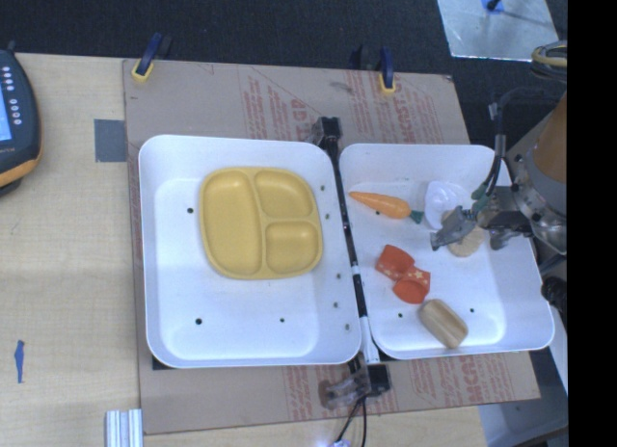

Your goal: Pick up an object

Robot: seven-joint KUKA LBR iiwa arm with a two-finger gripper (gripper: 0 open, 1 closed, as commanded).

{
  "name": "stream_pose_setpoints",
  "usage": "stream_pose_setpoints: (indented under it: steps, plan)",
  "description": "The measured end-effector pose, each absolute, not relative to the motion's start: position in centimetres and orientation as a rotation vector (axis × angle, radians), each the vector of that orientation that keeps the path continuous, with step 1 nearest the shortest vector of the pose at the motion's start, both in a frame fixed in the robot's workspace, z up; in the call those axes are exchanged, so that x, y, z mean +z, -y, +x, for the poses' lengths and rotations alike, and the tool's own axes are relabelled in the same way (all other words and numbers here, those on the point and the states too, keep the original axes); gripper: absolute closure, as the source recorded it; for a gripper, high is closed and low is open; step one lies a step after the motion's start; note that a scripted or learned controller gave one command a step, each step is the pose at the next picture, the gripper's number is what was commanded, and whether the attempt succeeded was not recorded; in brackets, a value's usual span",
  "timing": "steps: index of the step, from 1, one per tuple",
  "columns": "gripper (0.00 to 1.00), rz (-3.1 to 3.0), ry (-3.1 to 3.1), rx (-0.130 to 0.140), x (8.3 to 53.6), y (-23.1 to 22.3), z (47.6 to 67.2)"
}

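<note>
A small pale, tan-tinted object (466,243) lies in the right bin (501,329), toward its right side, directly beneath the jaws (461,231) of the arm (540,199), which reaches in from the right. The jaws appear to straddle or touch this object, yet their dark fingers overlap it in this slanted view, so whether they are wide, narrow or closed on it cannot be told, and no grasp can be claimed. The object's long axis cannot be made out either, since much of it is hidden; the relation that matters is that it sits at, or just to the near side of, the fingertips, so the coming move would be judged a short descent or a closing, not a traverse. Just beside it, to the far left, rests a white crumpled item (442,197). Farther left lies a carrot (382,205), its long axis running left to right with the green end toward the jaws. Near the bin's middle sit two red pieces (402,273), and nearer still a tan bread-like block (442,323). The left bin (164,272) holds a yellow divided plate (260,221). Both bins rest on cardboard over the wooden worktop (58,272).
</note>
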State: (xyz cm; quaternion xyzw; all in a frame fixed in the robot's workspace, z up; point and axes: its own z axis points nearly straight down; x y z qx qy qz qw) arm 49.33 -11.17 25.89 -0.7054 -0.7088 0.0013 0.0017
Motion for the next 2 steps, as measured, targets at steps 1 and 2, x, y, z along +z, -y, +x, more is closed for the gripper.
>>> stream_pose_setpoints:
  steps: [1,2]
  plan:
    - [0.00,-2.208,2.228,0.006,18.9,7.2,52.0]
    - [0.00,-2.214,2.222,0.007,8.7,10.4,53.0]
